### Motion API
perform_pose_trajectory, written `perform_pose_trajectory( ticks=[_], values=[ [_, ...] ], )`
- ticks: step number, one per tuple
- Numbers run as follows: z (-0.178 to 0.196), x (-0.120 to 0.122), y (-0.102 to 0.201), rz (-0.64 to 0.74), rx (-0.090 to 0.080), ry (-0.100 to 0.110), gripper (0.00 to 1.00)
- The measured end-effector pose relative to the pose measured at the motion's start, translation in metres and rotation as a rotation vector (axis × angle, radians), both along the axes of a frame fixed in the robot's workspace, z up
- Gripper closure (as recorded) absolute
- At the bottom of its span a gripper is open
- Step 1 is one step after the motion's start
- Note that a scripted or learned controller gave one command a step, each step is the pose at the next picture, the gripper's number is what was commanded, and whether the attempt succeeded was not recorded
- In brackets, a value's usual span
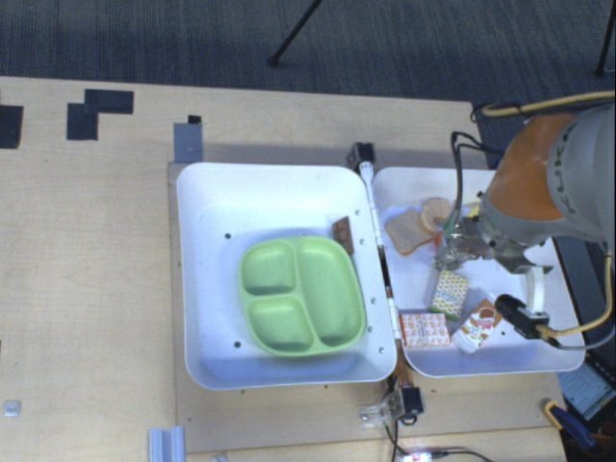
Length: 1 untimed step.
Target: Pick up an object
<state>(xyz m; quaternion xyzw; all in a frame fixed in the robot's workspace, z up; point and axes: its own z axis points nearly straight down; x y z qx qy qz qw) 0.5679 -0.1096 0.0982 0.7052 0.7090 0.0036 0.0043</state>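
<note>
Arm reaches into right bin (568,359); gripper (452,254) low over the clutter — open or closed, cannot tell; patterned packet (449,293) just below it; red-white box (423,328) and small carton (475,330) near front wall; green divided tray (301,295) in left bin (207,354).

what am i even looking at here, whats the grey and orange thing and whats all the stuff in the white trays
One camera above the bench looks down at a slant. The grey and orange thing is a robot arm reaching in from the right; its job is to pick up an object. Its gripper hangs low in the right bin, above a small patterned packet. I cannot tell whether it holds anything. That bin also has a tan flat piece, a red and white box and a small carton. The left bin holds a green divided plate and a small brown item near its right wall.
</note>
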Motion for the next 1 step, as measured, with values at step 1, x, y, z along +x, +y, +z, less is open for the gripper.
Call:
perform_pose_trajectory(
  ticks=[1],
  values=[
    [-0.0002,-0.0001,0.0001,0.000,0.000,0.000,0.00]
  ],
)
